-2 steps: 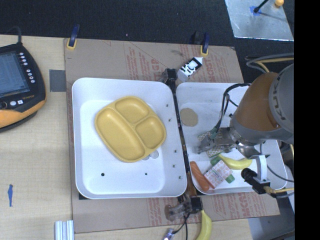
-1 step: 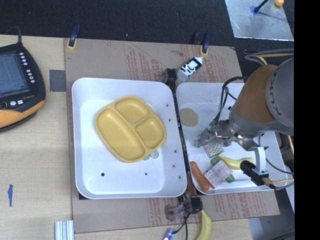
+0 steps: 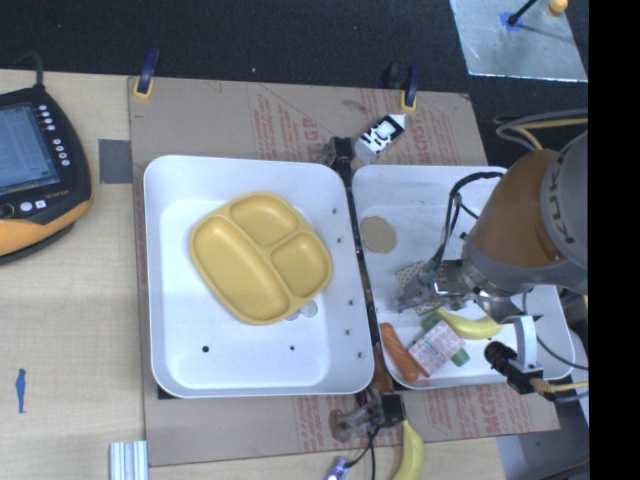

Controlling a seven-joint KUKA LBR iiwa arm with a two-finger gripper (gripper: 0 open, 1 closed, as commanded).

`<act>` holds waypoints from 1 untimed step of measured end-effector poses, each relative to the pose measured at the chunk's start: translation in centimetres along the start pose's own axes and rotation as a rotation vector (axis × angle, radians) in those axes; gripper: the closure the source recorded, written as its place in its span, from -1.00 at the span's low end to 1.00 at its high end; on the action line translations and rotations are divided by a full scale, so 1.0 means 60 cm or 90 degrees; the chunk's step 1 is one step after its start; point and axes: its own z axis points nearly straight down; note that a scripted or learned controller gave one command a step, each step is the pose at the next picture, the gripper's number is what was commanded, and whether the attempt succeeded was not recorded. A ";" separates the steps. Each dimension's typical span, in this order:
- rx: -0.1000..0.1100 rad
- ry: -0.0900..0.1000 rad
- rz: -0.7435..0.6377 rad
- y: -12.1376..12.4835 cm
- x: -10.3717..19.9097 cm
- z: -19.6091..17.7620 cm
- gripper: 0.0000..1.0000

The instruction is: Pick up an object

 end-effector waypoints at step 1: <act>-0.001 0.001 0.002 0.042 -0.006 0.000 -1.00</act>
